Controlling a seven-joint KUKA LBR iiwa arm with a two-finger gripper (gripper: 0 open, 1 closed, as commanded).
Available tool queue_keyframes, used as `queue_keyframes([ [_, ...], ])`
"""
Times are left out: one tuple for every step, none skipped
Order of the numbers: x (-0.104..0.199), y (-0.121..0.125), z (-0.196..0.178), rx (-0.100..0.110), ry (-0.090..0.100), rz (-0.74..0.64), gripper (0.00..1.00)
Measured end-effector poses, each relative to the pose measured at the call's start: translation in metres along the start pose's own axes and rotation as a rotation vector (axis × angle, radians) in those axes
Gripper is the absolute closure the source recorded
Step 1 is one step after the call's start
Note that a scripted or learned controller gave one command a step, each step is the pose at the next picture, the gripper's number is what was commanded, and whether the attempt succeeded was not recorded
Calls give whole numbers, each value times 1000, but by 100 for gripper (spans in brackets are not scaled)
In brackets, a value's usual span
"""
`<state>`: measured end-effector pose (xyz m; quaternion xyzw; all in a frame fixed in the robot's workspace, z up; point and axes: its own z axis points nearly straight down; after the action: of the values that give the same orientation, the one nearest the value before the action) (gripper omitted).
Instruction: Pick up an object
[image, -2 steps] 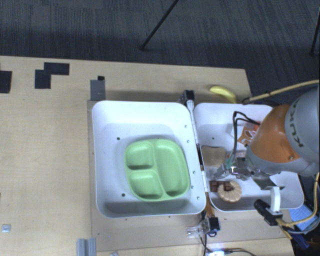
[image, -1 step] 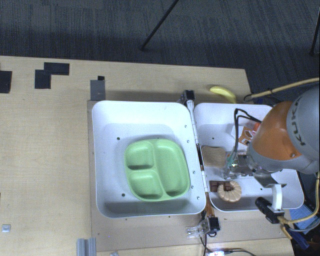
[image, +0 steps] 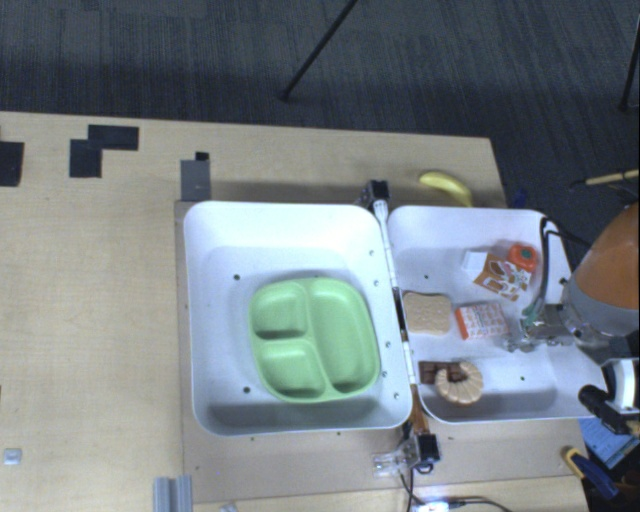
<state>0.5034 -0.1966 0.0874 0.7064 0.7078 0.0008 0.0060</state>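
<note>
The right bin (image: 500, 405) holds several objects. A tan bread slice (image: 430, 313) lies by its left wall. Beside it is a small red and white packet (image: 481, 320). An orange and white carton (image: 506, 270) lies further back. A round brown pastry (image: 459, 382) sits near the front wall. My gripper (image: 524, 337) reaches in from the right, low over the bin floor, just right of the red packet and in front of the carton. The grey arm with its orange band (image: 612, 262) hides the bin's right side.
The left bin (image: 215, 300) holds a green divided plate (image: 313, 338). A yellow banana (image: 446, 185) lies on the bench behind the right bin. Black cables run along the bin's right rim and front edge.
</note>
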Motion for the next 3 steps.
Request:
queue_keyframes([
  [-10,54,-125,4,6,-3,100],
  [41,151,-132,5,8,-6,100],
  [40,150,-132,6,6,-5,0],
])
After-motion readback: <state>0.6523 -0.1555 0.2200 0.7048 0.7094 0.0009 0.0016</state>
